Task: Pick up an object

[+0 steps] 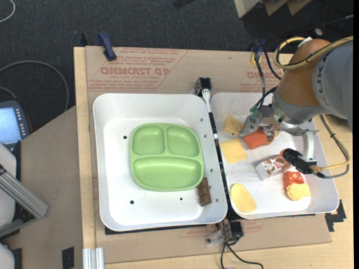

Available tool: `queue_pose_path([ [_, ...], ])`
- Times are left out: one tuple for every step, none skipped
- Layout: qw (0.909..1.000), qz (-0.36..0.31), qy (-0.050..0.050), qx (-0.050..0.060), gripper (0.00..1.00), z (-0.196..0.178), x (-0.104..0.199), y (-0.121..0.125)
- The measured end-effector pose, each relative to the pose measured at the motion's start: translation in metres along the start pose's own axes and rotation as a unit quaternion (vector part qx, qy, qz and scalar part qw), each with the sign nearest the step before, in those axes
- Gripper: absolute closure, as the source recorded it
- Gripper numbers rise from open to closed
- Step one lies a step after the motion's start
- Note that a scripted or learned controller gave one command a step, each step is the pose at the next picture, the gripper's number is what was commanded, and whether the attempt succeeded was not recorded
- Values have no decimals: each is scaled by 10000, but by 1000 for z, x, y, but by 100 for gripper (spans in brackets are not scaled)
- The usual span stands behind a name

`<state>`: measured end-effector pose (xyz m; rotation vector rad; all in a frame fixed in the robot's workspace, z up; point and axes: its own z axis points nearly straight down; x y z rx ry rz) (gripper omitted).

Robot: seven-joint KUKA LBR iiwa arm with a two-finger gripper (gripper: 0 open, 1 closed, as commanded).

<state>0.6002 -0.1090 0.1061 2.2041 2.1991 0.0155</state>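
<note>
Divided plate (166, 156) in left bin (106, 150); bar (203, 191) beside it; food pieces in right bin (328, 198).

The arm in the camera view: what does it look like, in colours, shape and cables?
The arm is thick and rounded, grey, with a broad orange band above the wrist. Below the band sits a silver-grey wrist part that carries the hand, a small dark metallic piece. Thin cables, yellow and black, loop over the orange band, and another dark cable runs off beside the bin's right side.
</note>
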Motion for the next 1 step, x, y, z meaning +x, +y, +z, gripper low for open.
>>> queue_pose_path([
  [9999,-45,75,81,100,-134,60,-37],
])
